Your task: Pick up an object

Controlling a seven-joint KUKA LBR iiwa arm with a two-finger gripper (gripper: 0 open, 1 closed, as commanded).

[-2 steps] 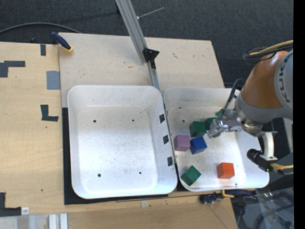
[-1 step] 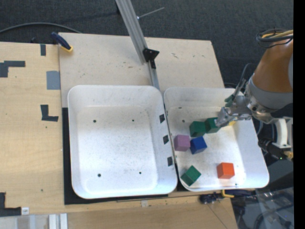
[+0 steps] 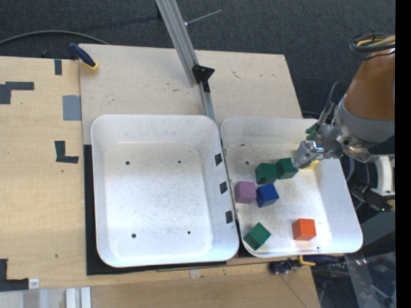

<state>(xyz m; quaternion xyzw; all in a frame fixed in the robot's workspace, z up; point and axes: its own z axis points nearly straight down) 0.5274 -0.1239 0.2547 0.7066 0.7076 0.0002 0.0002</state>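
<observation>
Pincer [image 3: 307,154] low in right bin [image 3: 334,191], grip state unclear; green block [image 3: 286,168] just beside its tip.

Bench [image 3: 160,88] is sitting on dark grey carpet [image 3: 270,18], light wood top with grey tape bits [image 3: 72,106] stuck on the left. A metal pole [image 3: 176,27] is slanting across, a black cable [image 3: 38,37] is trailing over the floor

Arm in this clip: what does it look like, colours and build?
The arm enters from the right: a rounded orange-brown band above a grey wrist collar, with a yellowish cable loop at its top. Below the collar sits a small metallic pincer assembly with dark, thin cables running alongside it.
</observation>
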